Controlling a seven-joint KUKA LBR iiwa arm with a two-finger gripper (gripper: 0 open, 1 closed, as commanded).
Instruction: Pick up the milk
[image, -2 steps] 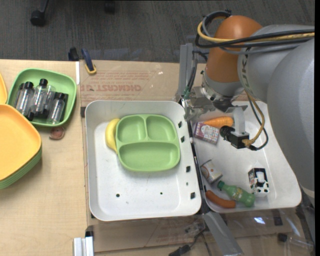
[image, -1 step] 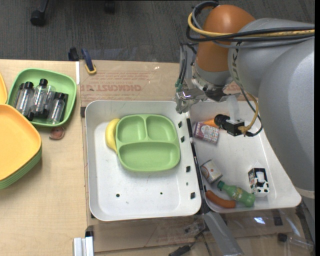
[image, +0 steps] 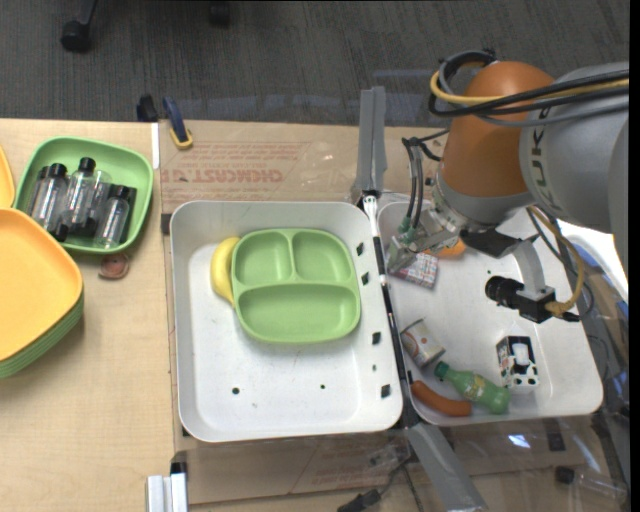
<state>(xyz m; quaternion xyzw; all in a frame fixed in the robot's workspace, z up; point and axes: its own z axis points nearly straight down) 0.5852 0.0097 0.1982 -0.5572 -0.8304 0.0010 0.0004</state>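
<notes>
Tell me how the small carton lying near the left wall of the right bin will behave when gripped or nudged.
The carton lies on its side, tilted, so its flat faces will probably make it slide rather than roll. It looks small and boxy, likely light and somewhat crushable under a hard squeeze. A push could send it into the green bottle close beside it.

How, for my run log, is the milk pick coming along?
Done: nothing yet. The small white-and-black carton, probably the milk, lies in the right white bin, apart from the arm. In hand: the end effector sits at the bin's far left corner, over a small patterned box. Left: reaching the carton, grasping it, lifting it.
</notes>
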